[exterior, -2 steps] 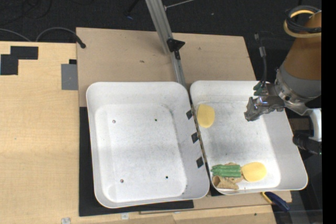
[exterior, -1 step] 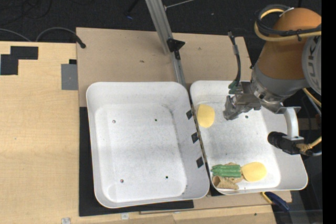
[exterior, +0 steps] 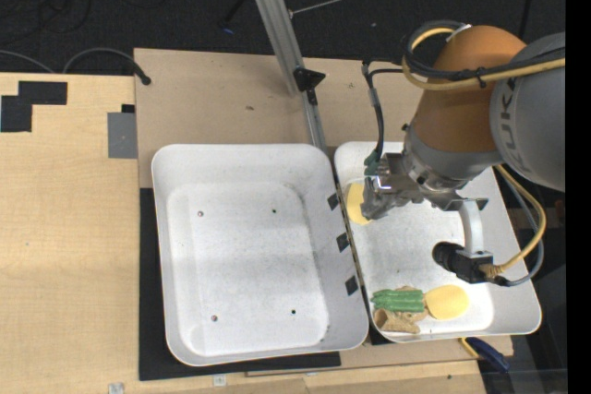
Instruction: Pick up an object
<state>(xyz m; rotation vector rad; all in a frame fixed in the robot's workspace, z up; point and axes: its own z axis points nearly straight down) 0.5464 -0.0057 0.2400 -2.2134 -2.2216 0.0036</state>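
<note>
Down at the right of the frame, the grey KUKA arm with its orange band [exterior: 466, 97] reaches over the shallow white right-hand bin [exterior: 517, 314], and its two-finger gripper [exterior: 374, 197] hangs low at that bin's upper left corner. Whether the gripper is open or closed cannot be told from this slanted view, since the wrist and its fittings cover it. Just beside the gripper, on its left, a flat pale yellow rounded piece [exterior: 355, 203] lies against the bin's left wall, partly hidden by the gripper; it cannot be told whether the two touch.

Along the lower edge of the same bin sit three small things close together: a green ridged toy piece [exterior: 399, 299], a tan crumpled scrap [exterior: 400, 321] just below it, and a yellow oval piece [exterior: 447, 302] touching the green one's right end. A black cable fitting [exterior: 462, 261] hangs from the arm above them, with a yellow hose [exterior: 528, 240] curving past it.

The larger shallow white left-hand bin [exterior: 245, 254] lies alongside, sharing a wall marked by black clips [exterior: 343, 242]. A slanted grey metal rail [exterior: 275, 18] rises from the bench behind both bins, at the upper centre of the frame.
</note>
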